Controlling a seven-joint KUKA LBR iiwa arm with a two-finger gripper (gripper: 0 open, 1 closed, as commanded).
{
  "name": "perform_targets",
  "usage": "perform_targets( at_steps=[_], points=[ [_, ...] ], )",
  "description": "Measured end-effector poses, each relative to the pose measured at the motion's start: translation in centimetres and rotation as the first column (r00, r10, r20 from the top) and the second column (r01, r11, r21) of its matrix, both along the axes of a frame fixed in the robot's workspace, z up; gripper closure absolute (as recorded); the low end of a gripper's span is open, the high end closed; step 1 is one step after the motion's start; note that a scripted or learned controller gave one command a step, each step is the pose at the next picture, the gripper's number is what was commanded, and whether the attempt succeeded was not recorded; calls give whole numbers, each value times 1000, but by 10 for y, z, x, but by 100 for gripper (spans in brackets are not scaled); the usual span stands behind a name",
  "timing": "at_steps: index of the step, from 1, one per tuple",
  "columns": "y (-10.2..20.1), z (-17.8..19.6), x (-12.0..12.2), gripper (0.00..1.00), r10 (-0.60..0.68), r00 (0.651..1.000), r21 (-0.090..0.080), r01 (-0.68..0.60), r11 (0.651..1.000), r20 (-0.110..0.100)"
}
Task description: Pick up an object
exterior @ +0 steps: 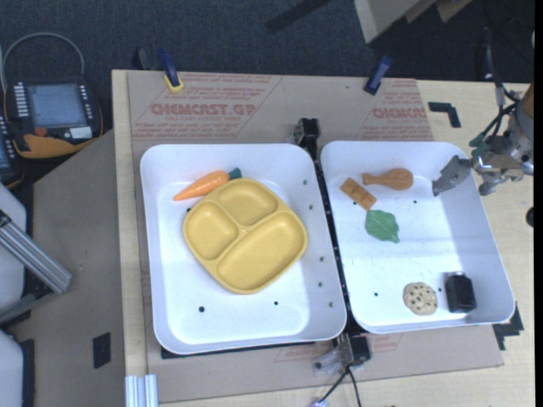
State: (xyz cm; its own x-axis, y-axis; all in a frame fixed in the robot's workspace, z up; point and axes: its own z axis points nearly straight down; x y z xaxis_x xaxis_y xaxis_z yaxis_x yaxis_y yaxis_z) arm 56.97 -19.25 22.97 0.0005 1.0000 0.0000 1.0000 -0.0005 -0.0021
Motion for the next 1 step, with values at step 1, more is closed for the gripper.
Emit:
perform_targets(
  at_steps=[1],
  points=[
    [0,1,1,0,1,1000,-1,-1,1000,3]
  ],
)
